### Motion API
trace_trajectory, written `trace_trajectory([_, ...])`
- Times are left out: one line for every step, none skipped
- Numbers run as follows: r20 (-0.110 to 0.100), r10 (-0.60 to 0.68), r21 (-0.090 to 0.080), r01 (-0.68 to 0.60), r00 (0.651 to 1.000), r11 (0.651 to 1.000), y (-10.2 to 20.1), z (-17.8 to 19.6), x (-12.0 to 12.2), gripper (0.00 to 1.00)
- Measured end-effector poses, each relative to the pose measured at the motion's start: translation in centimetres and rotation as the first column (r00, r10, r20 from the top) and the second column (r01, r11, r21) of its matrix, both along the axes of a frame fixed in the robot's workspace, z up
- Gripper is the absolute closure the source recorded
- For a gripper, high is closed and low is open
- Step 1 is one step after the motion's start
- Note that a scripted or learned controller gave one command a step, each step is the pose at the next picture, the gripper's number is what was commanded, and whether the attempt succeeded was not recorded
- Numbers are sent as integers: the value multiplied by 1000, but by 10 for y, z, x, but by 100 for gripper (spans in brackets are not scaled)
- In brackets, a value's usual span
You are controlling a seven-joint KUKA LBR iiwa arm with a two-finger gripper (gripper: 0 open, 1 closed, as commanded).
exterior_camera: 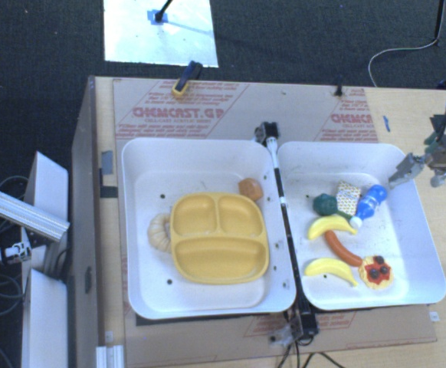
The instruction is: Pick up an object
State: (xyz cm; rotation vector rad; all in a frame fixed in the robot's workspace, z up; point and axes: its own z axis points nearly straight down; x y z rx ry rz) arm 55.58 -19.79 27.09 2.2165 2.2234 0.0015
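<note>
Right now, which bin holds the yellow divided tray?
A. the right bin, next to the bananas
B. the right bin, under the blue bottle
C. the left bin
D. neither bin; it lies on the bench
C: the yellow divided tray lies inside the left bin, while the two bananas and the blue bottle are in the right bin.

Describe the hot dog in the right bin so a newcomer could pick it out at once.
Start at the right bin, the white one nearest the gripper. Among its cluster of toy food, look between the two bananas, upper and lower. The hot dog lies there at a slant: the one long orange-red piece, while the bananas are yellow and the pizza slice beside it is flat and topped.
</note>
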Motion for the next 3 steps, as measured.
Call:
trace_trajectory([-3, -1, 1, 1, 1000, 1000, 50, -180, -22, 0])
trace_trajectory([-2, 0, 2, 0, 1000, 1000, 83, -187, -30, 0])
trace_trajectory([0, -1, 1, 1, 1000, 1000, 83, -176, -29, 100])
